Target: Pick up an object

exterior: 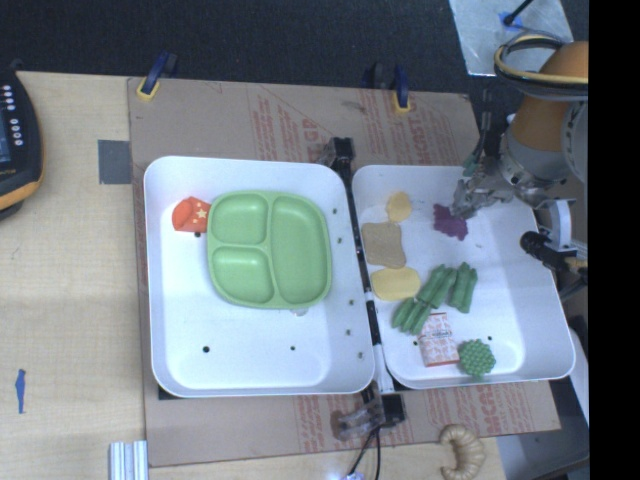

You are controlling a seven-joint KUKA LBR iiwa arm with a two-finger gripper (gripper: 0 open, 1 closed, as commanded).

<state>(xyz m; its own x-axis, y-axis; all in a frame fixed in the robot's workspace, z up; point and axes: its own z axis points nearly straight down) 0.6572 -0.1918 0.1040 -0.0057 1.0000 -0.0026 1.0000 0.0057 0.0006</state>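
My gripper [468, 204] hangs over the upper part of the right bin [530, 298], its tips just right of a small purple object [451, 223]. That bin also holds a small yellow piece [399, 206], a tan slab [383, 244], a yellow oval piece [396, 284], green bean pods [438, 293], a red and white packet [437, 339] and a green bumpy ball [476, 358]. In the left bin [180, 358] lies a green divided plate [270, 249] with a red item [190, 214] beside its left edge.
The bins sit on a cardboard sheet [250, 118] clamped by blue clips [401, 98] at the far edge. A black and orange device [15, 138] lies at the far left. A curled tan object [464, 450] rests in front of the right bin.
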